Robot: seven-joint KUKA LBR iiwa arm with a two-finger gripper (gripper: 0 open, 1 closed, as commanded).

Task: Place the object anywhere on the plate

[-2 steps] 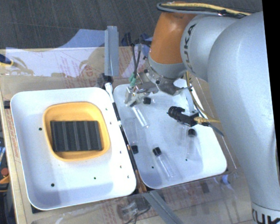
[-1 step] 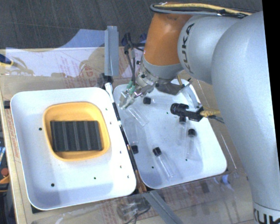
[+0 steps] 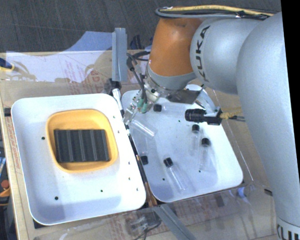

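We start with the arm (image 3: 252, 79), which comes in from the right and bends down over the far left corner of the right bin (image 3: 230, 175). Its orange band sits just above the wrist, and the gripper (image 3: 138, 110) hangs low near that bin's left wall. We cannot tell whether the gripper is released or clenched, because the wrist hides it and the parts below blur together.

The counter (image 3: 81, 71) carries both bins side by side. The left bin (image 3: 35, 198) holds the plate (image 3: 83, 140), a yellow-rimmed dish with a dark ribbed middle, lying flat.

The things to move are in the right bin: several small clear tubes with black caps. One tube (image 3: 174, 175) lies near the front of the bin, another (image 3: 202, 154) to its right, and a third (image 3: 143, 128) lies just below the gripper. Which of them is meant we cannot say, though the nearest one seems the likely target.

We judge these tubes to be light, stiff and smooth, so they may roll or slip on the slick bin floor. They look like thin plastic or glass, so a hard squeeze could crack one. The best hold is probably across the middle of the barrel, with the grip set square to its length.
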